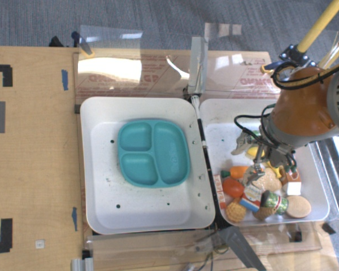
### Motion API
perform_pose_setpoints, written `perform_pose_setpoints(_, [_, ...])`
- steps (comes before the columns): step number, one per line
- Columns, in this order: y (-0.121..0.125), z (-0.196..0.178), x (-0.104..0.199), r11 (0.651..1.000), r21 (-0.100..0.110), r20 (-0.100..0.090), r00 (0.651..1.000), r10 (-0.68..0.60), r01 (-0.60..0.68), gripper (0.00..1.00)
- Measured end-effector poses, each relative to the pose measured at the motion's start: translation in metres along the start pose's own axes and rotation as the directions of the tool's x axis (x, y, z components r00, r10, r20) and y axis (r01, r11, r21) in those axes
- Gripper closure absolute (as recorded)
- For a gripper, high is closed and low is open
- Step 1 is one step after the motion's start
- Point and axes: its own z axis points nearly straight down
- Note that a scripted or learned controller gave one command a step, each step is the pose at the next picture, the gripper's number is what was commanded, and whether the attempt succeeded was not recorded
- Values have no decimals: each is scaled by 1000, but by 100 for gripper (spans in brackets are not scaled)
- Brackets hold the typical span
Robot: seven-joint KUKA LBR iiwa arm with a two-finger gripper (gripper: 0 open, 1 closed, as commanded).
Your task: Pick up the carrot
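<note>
While grey carpet [130, 7] lies beyond, cardboard [31, 151] covers the bench.

Counter [28, 151] of tan board, marked with black patches and blue tape bits at left. Bearing two shallow white bins side by side: left bin [96, 151], right bin [319, 199], rims touching along the middle.

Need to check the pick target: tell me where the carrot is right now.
The carrot lies in the right bin, at the left edge of the toy food pile, near the divider between bins, just below and left of the gripper.
</note>
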Motion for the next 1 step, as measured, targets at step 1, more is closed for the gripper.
perform_pose_setpoints(1, [-1,20,23,978,12,-25,977,211,-210,0])
